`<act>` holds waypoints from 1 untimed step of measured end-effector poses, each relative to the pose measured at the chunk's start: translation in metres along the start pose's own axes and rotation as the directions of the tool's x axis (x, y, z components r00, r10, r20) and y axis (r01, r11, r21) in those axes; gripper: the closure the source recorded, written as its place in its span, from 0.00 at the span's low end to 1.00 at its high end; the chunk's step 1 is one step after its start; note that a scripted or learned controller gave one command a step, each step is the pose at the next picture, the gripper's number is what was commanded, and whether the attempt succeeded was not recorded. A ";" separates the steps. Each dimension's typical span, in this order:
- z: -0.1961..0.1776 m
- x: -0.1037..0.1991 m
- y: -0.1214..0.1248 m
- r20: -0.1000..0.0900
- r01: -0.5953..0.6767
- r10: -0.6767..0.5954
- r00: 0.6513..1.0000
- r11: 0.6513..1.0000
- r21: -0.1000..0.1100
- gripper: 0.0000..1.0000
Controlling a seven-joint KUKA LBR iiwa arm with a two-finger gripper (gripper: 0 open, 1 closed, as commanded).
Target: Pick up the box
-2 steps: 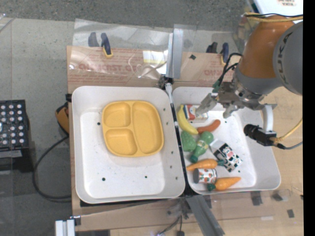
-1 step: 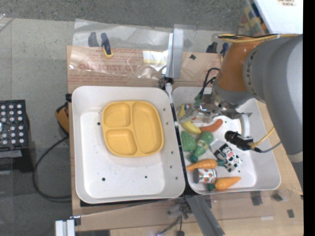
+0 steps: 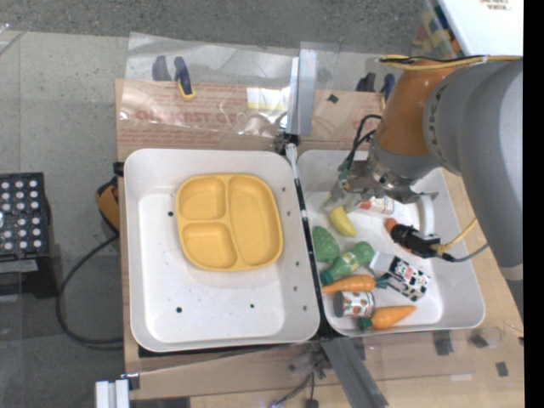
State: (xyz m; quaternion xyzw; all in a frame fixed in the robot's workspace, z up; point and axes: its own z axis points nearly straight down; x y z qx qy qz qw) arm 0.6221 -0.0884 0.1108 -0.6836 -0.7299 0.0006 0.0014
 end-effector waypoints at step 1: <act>0.000 0.000 0.000 0.000 0.000 0.000 1.000 1.000 0.000 0.00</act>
